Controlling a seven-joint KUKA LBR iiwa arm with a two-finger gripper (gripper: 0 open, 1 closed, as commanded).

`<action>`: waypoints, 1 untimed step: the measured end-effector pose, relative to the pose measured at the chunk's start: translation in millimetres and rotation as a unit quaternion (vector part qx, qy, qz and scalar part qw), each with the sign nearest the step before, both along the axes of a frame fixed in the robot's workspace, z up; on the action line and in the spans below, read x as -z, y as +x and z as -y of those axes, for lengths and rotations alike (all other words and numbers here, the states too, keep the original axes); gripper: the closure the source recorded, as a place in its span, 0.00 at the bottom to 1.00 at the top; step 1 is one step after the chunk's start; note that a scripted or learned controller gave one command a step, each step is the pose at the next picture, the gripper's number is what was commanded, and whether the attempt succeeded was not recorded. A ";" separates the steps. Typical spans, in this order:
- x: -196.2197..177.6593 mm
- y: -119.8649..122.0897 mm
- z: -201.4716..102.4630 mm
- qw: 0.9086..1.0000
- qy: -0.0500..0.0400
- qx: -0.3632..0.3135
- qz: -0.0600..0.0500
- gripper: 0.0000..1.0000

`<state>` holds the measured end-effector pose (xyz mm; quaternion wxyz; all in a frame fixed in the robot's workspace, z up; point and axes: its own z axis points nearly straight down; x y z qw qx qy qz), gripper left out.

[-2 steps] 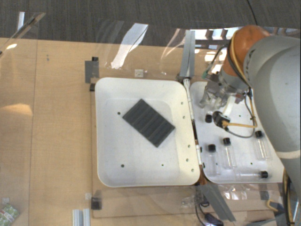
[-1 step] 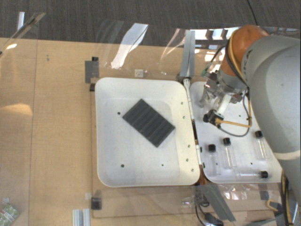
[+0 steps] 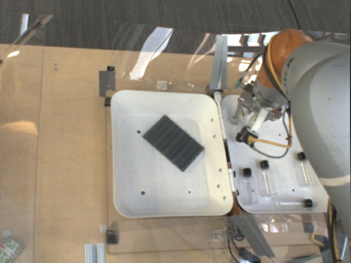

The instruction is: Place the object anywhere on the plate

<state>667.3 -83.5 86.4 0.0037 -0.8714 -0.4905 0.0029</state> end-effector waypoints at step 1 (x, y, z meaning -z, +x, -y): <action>0.0 0.3 0.4 1.000 0.001 0.016 0.000 1.00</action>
